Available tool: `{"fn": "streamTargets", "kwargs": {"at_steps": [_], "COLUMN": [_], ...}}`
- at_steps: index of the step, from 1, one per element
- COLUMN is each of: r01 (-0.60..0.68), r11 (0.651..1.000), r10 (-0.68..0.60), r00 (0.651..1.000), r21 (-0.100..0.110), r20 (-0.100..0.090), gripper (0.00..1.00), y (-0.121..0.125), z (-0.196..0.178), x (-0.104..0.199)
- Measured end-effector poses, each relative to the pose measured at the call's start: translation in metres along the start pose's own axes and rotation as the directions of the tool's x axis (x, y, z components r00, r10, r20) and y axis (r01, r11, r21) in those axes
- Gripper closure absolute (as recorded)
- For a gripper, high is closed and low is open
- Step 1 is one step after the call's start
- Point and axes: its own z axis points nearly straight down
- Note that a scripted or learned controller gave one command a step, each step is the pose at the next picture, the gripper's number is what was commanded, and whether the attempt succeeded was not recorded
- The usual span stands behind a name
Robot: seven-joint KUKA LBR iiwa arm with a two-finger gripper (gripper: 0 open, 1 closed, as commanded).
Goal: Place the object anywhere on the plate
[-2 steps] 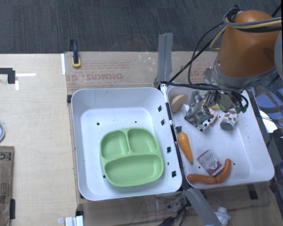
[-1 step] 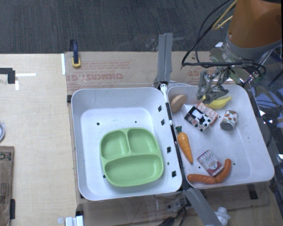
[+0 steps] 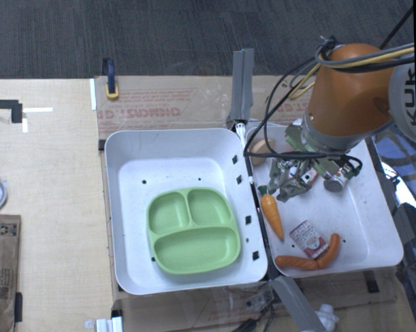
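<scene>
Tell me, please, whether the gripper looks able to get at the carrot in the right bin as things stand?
Probably yes. The carrot lies exposed against the right bin's left wall, nothing on top, and the gripper hangs just above it. The nearby wall may crowd a grasp.

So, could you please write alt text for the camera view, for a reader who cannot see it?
A grey robot arm with an orange band lowers its hand into the right white bin, near an orange toy carrot, two sausages and a small red-and-white packet. A green three-compartment plastic plate lies in the left white bin.
</scene>
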Motion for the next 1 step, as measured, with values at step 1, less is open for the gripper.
{"fn": "streamTargets", "kwargs": {"at_steps": [1], "r01": [-0.161], "r11": [0.987], "r10": [0.161], "r00": [0.987], "r21": [0.002], "r20": [0.003], "gripper": [1.00], "y": [-0.0266], "z": [-0.0202], "x": [-0.0045]}}
